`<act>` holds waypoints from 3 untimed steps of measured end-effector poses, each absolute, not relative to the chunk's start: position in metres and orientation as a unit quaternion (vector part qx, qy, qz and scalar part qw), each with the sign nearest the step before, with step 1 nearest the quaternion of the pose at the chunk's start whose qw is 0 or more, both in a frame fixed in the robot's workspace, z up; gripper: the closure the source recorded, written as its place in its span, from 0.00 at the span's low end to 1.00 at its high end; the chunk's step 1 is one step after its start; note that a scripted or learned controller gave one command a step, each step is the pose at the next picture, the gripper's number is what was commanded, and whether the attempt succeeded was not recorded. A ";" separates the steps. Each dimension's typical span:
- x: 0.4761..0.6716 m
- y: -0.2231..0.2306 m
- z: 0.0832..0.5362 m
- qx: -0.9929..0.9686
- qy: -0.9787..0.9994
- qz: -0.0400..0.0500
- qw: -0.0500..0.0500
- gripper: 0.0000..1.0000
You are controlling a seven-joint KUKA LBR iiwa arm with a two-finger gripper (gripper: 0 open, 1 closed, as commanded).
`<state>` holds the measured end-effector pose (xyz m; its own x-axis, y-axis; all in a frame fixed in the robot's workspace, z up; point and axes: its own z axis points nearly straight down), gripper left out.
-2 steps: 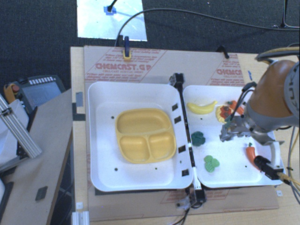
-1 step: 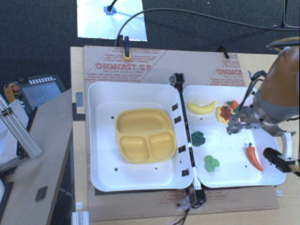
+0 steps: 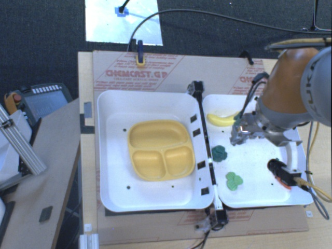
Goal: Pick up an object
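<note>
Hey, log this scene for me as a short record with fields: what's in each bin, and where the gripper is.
left bin: yellow divided tray, three compartments
right bin: banana at the back by the divider; dark green piece mid-bin; light green piece nearer the front
gripper: over the right bin, just right of the banana and the dark green piece
grasp: no object seen in it
task state: nothing lifted yet
</note>
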<state>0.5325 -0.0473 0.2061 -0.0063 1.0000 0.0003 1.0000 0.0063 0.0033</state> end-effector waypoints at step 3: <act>0.541 0.106 0.226 0.705 0.709 0.001 0.000 1.00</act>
